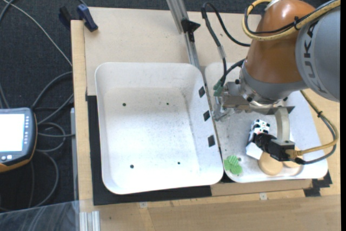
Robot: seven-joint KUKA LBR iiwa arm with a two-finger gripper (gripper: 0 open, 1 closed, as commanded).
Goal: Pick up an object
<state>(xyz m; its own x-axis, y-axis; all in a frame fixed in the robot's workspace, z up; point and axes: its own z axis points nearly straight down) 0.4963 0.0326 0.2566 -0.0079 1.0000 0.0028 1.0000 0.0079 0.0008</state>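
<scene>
Even, bright overhead light, soft shadows under the arm [281, 46], mild glare on the left bin [146, 127], slightly grainy.

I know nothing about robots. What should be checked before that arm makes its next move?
1. Objects to pick in the right bin: ok, a green piece and a tan disc lie near its lower edge in the view.
2. Tool above that bin: ok.
3. Tool lined up over an object: not ok, it sits by the bin's left wall, apart from both.
4. Tool free of any object: cannot tell.
</scene>
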